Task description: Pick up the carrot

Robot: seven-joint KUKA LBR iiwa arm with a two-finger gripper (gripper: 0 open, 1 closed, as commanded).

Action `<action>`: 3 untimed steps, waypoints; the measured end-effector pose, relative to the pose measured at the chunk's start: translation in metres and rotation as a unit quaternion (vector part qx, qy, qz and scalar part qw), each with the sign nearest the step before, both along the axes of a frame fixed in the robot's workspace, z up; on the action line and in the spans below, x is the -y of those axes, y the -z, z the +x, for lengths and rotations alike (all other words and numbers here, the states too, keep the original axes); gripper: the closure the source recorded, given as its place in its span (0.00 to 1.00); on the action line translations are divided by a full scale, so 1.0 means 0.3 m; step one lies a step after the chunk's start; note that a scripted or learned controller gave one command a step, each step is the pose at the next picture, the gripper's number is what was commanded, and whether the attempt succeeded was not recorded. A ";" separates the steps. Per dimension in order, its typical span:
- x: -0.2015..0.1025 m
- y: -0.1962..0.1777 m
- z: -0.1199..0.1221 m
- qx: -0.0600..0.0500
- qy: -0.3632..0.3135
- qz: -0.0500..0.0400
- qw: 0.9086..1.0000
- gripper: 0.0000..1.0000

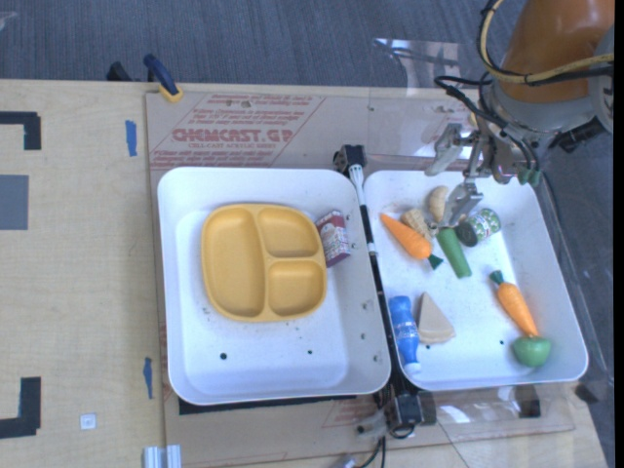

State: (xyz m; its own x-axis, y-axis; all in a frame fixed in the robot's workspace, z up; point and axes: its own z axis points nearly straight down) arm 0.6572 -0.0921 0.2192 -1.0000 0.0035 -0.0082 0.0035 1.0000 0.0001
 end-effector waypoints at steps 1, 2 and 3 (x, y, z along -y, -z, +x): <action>-0.162 0.114 -0.190 -0.002 -0.042 0.001 0.999 0.00; 0.034 0.274 -0.222 -0.004 0.021 0.000 1.000 0.00; 0.022 0.331 -0.216 0.002 0.022 0.000 1.000 0.00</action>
State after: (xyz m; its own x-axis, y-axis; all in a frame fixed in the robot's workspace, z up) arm 0.5924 -0.0985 0.1200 -0.9988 0.0475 -0.0121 0.0475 0.9989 -0.0002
